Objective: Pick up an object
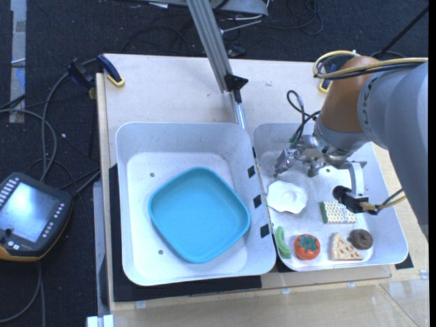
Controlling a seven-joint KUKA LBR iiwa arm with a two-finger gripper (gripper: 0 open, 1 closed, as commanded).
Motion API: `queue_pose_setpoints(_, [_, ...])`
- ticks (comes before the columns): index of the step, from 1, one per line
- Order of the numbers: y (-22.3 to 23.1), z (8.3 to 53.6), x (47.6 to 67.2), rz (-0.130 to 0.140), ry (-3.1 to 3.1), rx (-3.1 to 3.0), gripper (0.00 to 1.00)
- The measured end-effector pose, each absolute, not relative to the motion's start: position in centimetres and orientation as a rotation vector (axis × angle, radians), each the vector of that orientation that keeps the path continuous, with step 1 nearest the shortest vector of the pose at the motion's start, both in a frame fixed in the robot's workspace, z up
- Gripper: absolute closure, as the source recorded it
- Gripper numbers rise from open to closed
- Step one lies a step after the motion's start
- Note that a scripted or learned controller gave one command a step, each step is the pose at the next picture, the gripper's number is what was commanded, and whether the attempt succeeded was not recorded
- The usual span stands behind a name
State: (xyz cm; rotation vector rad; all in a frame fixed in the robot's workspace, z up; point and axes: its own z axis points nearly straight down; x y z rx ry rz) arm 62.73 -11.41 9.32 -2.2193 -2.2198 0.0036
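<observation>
The right bin (pixel 271 136) holds several toy foods. A white fried egg (pixel 287 197) lies near the bin's left side. Along the front edge sit a green pod (pixel 280 241), a red tomato (pixel 306 246), a toast wedge (pixel 345 248) and a brown donut (pixel 360 238). A checked green-and-white wafer (pixel 337 212) lies behind the wedge. My gripper (pixel 297 167) hangs over the back of this bin, just behind the egg. It is open, its two metal fingers spread with nothing between them.
The left bin (pixel 136 138) holds a large blue square plate (pixel 198 214). A slanted metal pole (pixel 211 36) comes down to the ridge between the bins. A black fitting with a yellow cable (pixel 347 198) hangs from the arm over the wafer.
</observation>
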Motion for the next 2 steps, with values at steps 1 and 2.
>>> queue_pose_setpoints(1, [-11.4, 10.6, 62.8, 0.0, -2.222, -2.222, 1.0])
queue_pose_setpoints(2, [-10.4, 16.0, 63.2, -0.004, -2.225, -2.223, 1.0])
